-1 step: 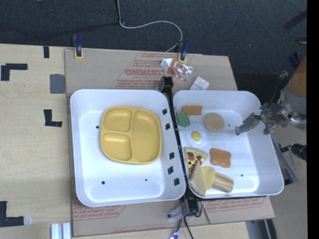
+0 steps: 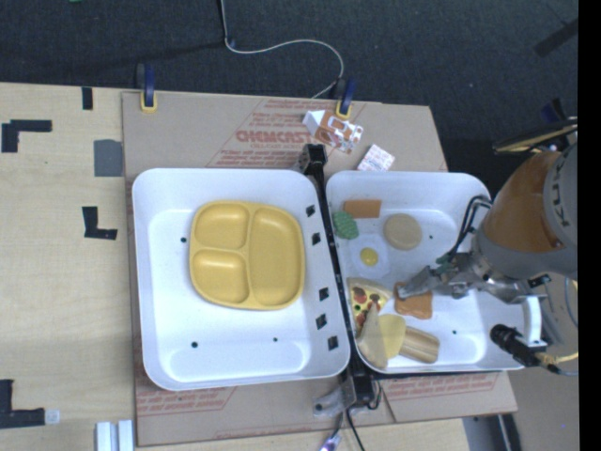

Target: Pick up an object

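We see the arm (image 2: 531, 219) reaching in from the right of the frame over the right bin (image 2: 474, 188), its hand (image 2: 420, 287) low at the bin's middle. We cannot tell how it is set. An orange wedge (image 2: 414, 305) lies just beneath it, touching or nearly so. Nearby lie a pizza slice (image 2: 366, 300), a tan round (image 2: 403, 231) and an orange block (image 2: 362, 209). A yellow divided plate (image 2: 248, 254) sits in the left bin (image 2: 160, 280).

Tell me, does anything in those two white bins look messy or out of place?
Slightly. In the right bin the toy food lies jumbled: a pizza slice and pale pieces overlap near the front, and an orange piece sits tilted beside the gripper. The yellow divided plate in the left bin lies flat.
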`<move>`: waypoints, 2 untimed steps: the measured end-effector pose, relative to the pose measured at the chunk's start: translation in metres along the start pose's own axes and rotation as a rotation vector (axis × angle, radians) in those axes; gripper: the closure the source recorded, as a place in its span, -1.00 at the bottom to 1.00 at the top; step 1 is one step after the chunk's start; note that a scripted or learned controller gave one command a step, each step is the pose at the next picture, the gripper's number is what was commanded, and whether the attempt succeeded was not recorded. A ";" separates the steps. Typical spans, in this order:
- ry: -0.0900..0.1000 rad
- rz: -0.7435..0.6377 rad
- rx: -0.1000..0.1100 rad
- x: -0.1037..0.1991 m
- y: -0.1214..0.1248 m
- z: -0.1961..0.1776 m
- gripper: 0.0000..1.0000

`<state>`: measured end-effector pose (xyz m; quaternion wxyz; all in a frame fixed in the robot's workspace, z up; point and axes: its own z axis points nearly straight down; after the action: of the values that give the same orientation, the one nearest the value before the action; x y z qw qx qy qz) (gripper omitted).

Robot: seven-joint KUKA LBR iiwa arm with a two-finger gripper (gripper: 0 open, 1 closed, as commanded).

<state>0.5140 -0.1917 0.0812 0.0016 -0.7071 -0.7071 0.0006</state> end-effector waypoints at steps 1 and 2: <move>-0.003 -0.002 -0.004 0.052 -0.014 -0.004 -1.00; -0.003 -0.001 -0.006 0.051 -0.013 -0.014 1.00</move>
<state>0.5009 -0.1403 0.0953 -0.0013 -0.7068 -0.7074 -0.0004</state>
